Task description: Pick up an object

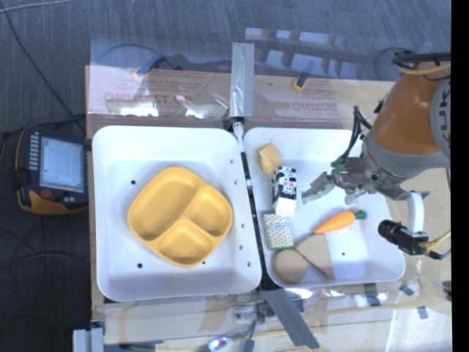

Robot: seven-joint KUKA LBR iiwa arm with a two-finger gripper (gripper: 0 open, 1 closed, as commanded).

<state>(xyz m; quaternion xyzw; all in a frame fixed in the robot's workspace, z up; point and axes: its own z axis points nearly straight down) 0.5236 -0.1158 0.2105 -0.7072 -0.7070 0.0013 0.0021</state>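
My gripper [335,191] hangs over the middle of the right bin [381,273], open, with nothing between its fingers. An orange carrot [338,222] with a green top lies just below it, apart from the fingers. To the gripper's left stands a small black-and-white carton [285,188]. A yellow block [270,157] sits in the bin's far left corner. A pale checked packet [278,230] lies along the left wall. A wooden spoon [292,264] rests at the bin's front left, its handle running toward the carrot.
A yellow divided plate [180,215] lies in the left bin [117,152]. A ridge [249,196] separates the two bins. The grey arm with its orange band [410,112] comes in from the right above the right bin's far edge. A black fitting [399,235] juts out at the right.
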